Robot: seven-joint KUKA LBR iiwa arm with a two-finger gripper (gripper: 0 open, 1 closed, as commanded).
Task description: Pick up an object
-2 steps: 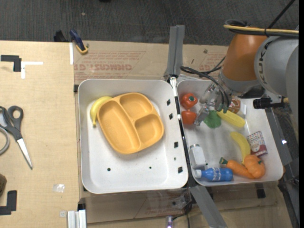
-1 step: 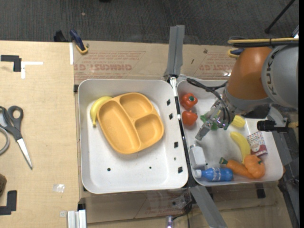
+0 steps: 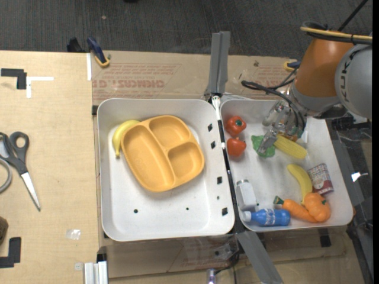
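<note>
Over the right bin's upper half, gripper (image 3: pixel 278 132) hovers near corn (image 3: pixel 291 147).
I cannot tell its opening; I'd centre squarely over the cob before descending.

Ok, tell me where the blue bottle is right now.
The blue bottle lies on its side at the near edge of the right bin, just left of the carrot.

Fixed overhead camera, slanted down, both bins (image 3: pixel 106 176) framed
</note>
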